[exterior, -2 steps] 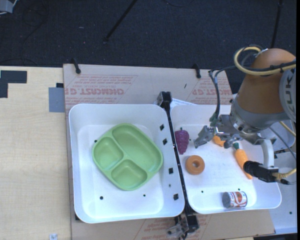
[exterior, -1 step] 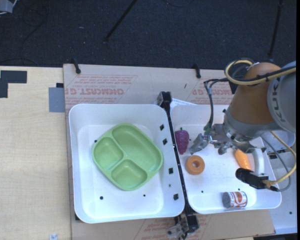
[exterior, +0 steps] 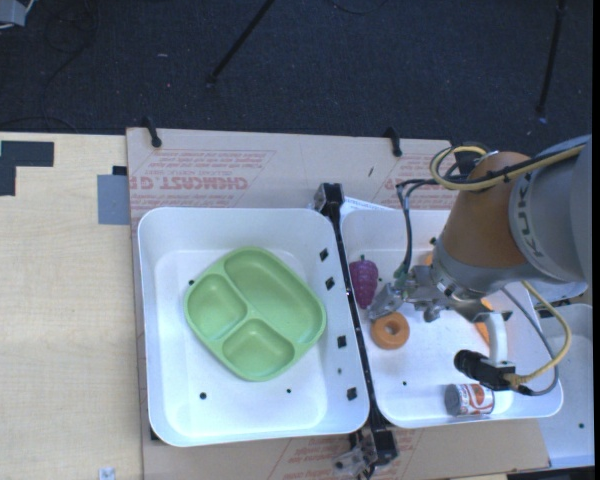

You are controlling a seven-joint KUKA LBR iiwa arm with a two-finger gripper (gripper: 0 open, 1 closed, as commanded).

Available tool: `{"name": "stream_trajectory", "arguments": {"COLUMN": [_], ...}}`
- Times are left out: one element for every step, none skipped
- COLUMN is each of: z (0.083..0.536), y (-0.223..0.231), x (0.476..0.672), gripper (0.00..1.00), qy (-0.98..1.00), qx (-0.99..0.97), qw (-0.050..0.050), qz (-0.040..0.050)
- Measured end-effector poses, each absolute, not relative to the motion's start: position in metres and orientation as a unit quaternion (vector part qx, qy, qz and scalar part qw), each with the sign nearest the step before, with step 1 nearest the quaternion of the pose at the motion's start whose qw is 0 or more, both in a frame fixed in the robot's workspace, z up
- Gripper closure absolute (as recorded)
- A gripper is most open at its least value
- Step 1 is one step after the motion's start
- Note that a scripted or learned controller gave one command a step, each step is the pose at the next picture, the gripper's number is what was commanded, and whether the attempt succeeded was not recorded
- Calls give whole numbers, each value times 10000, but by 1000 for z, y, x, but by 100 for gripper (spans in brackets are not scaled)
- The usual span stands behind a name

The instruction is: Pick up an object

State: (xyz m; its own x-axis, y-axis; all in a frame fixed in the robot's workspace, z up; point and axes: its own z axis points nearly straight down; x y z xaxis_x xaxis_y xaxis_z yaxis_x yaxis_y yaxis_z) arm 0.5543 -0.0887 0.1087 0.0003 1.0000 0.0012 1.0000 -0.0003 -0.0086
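Note:
My gripper (exterior: 408,298) hangs low over the left part of the right bin (exterior: 420,413), under the grey and orange arm that comes in from the right. An orange ring like a doughnut (exterior: 389,331) lies just below and left of it, very close. A purple fruit-shaped toy (exterior: 363,278) lies to the gripper's left, by the wall between the bins. I see nothing clearly held by the gripper.
A small red and white can (exterior: 469,399) lies on its side near the right bin's front. A bit of an orange object (exterior: 484,330) peeks out by the arm. A green divided plate (exterior: 255,313) lies in the left bin (exterior: 170,388).

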Motion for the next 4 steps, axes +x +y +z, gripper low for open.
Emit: {"name": "stream_trajectory", "arguments": {"z": [122, 178, 240, 293], "y": [-90, -98, -102, -104], "x": [554, 561, 566, 566], "gripper": [100, 100, 100, 100], "qy": [-7048, -7059, -7071, -7072], "qx": [-7094, -7083, -7071, -7070], "qw": [32, -4, -16, -13], "qz": [21, -2, -11, -9]}}
